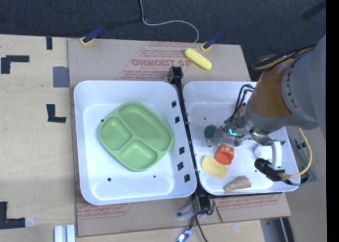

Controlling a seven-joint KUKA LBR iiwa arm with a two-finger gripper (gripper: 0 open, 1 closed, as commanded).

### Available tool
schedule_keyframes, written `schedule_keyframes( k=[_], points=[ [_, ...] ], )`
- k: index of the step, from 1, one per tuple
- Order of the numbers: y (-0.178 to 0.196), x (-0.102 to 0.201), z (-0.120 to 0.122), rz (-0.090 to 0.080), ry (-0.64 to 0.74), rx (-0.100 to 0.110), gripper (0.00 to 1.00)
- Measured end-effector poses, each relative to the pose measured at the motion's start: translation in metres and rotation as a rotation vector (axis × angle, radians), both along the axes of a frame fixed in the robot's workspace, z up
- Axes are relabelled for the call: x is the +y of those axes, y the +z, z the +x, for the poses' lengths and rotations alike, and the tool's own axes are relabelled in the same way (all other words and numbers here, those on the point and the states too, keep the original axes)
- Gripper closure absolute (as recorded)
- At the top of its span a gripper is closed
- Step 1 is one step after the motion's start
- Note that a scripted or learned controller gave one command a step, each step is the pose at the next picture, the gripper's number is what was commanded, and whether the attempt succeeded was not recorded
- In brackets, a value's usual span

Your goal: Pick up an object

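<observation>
Where end effector [221, 136] hovers, grip state unclear: teal object [211, 130] just beside, orange piece [224, 154] below.

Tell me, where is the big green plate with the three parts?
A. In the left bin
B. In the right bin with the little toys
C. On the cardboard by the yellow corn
A: the green plate lies alone in the left bin, across the divider from the gripper.
</observation>
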State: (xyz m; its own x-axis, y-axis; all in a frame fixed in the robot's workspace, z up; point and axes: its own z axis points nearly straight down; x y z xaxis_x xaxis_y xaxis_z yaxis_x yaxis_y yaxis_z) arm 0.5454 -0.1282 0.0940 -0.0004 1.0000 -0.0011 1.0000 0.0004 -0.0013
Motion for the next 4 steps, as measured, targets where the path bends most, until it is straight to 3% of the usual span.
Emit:
schedule_keyframes(
  k=[1, 2, 3, 4],
  points=[
    [-0.010, 0.019, -0.062, 0.001, 0.000, 0.001, 0.00],
    [0.000, 0.018, -0.061, 0.001, -0.001, 0.001, 1.00],
    [0.000, 0.018, -0.061, 0.001, -0.001, 0.001, 0.00],
    [-0.010, 0.019, -0.006, 0.001, 0.002, -0.001, 0.00]
  ],
)
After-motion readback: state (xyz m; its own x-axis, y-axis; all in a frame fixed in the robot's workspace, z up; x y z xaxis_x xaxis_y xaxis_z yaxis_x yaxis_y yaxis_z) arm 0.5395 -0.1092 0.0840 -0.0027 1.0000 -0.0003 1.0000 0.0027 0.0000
